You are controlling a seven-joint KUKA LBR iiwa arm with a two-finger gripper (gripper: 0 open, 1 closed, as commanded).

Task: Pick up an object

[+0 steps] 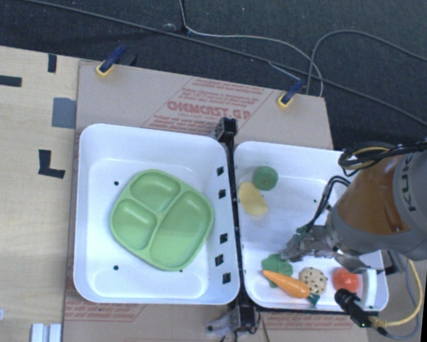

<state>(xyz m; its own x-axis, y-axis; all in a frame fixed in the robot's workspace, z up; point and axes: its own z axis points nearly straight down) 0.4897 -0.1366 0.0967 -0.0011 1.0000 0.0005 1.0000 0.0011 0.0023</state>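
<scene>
The gripper (302, 243) is low in the right bin (294, 161), just above the cluster at its near edge — the green piece (276, 264), the carrot (290, 285) and the cookie (312, 278) — so I judge this the descent toward a pick, with nothing between the fingers that I can see. Whether the jaws are spread or closed I cannot tell at this size. The next move calls for settling on one item — likely the green piece, which lies nearest — without nudging the carrot touching it.

Two white bins (90, 191), one green divided plate (163, 219), one carrot (290, 285), one cookie (312, 279), one tomato (346, 280), one green ball (265, 177), one yellow piece (254, 199)
</scene>
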